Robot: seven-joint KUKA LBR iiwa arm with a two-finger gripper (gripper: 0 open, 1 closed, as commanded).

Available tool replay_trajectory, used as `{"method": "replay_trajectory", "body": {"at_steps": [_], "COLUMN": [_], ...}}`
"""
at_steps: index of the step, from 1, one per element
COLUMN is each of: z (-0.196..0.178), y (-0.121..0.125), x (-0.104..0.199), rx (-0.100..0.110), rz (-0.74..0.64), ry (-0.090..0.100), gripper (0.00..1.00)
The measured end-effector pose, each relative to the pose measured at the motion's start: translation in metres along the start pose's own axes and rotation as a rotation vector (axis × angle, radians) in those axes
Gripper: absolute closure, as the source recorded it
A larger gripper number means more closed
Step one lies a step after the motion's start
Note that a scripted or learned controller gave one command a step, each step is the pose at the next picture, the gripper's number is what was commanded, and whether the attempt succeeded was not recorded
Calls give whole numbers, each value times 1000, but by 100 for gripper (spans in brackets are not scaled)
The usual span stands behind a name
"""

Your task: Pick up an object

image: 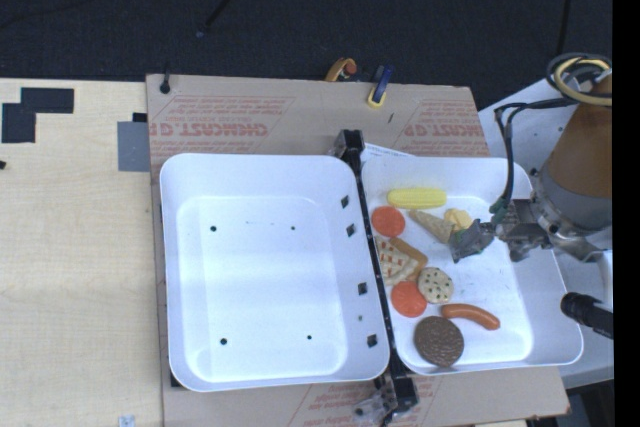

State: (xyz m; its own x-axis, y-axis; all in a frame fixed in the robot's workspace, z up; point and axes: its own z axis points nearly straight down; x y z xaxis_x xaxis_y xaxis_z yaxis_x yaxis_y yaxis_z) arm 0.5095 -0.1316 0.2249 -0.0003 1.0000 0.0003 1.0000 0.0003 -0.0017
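Gripper [468, 241] low in right bin [545, 340], beside yellow wedge [434, 224]; jaws' state unclear; nothing lifted, grasp pending

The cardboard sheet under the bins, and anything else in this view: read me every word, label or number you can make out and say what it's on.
Red print on the cardboard sheet, left stamp: upside down and blurred; not readable with confidence.
Red print on the cardboard, right stamp: the same kind of print, likewise unreadable.
Red print on the cardboard's front edge: too blurred.
White bins and toy food: no text visible.
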Motion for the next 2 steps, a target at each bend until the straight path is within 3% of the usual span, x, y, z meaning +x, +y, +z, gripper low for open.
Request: {"method": "replay_trajectory", "body": {"at_steps": [1, 2], "z": [125, 127], "y": [29, 80], "x": [19, 34], "rx": [9, -18], "rz": [-1, 10], "ry": [4, -16], "gripper": [0, 0]}}
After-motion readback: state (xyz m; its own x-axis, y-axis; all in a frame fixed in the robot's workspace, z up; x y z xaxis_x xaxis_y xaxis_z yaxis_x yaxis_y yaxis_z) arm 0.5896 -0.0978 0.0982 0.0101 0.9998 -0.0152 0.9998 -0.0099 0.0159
